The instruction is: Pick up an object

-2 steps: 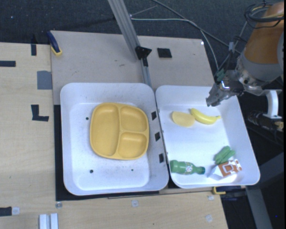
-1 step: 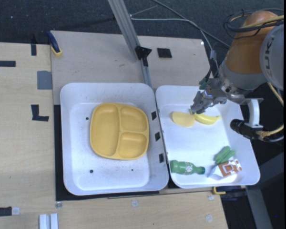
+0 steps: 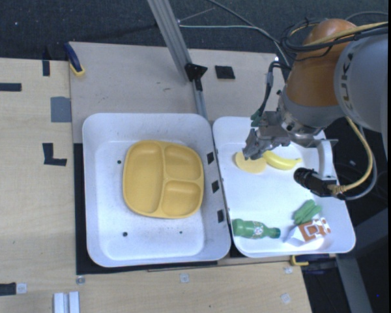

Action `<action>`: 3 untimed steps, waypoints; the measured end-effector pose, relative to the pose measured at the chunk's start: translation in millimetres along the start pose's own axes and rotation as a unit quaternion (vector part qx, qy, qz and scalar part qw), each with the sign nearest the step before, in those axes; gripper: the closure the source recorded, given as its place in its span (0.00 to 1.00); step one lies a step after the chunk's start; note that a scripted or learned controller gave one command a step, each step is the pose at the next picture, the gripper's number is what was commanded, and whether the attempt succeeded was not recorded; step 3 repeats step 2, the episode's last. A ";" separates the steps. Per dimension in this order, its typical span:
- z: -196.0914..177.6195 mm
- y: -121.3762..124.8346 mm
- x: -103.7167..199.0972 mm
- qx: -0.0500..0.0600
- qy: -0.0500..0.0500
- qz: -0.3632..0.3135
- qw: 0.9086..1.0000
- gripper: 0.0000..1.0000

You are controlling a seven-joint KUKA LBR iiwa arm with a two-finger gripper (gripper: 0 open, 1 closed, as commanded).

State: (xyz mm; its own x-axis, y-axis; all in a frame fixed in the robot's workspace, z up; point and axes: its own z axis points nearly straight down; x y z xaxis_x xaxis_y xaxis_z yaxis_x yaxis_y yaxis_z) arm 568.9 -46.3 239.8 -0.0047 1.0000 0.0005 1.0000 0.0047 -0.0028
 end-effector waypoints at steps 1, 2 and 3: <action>-5.2 -18.7 53.0 0.000 0.001 -0.001 1.000 1.00; -4.7 -35.5 97.1 0.000 0.000 -0.001 1.000 1.00; -4.7 -35.5 97.1 0.000 0.000 -0.001 1.000 1.00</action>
